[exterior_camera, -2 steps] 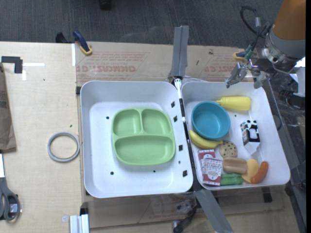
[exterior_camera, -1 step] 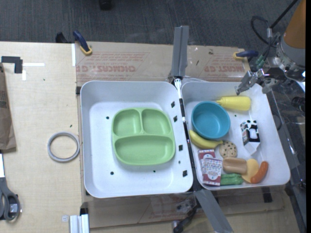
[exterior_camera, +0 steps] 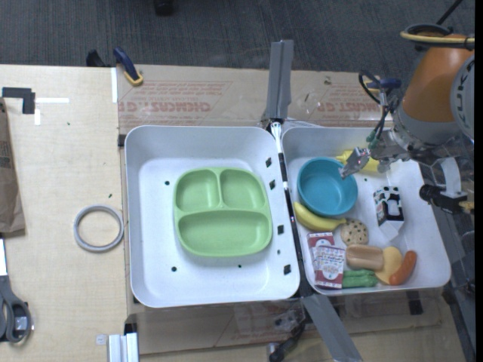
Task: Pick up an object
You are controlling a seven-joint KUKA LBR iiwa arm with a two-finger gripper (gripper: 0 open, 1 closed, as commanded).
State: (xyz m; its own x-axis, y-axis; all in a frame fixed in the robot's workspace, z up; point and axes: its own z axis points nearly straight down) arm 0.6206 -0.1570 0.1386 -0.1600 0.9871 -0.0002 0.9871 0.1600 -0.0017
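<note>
The right bin (exterior_camera: 430, 225) holds several objects: a blue bowl (exterior_camera: 326, 188), a banana (exterior_camera: 315, 218), a round cookie (exterior_camera: 353, 233), a red-and-white packet (exterior_camera: 327, 259), a bread roll (exterior_camera: 364, 257), a green piece (exterior_camera: 359, 279), an orange-red sausage (exterior_camera: 404, 268) and a small black-and-white item (exterior_camera: 389, 204). My gripper (exterior_camera: 356, 161) hangs off the orange-banded arm (exterior_camera: 438, 81) at the bowl's right rim, beside a yellow object (exterior_camera: 371, 162) that it partly hides. Nothing shows held in it.
A green divided plate (exterior_camera: 223, 211) lies in the left bin (exterior_camera: 143, 202). On the bench to the left are a tape ring (exterior_camera: 98, 227), scissors (exterior_camera: 11, 319) and a brown bag (exterior_camera: 9, 179). A blue clamp (exterior_camera: 128, 65) sits at the back.
</note>
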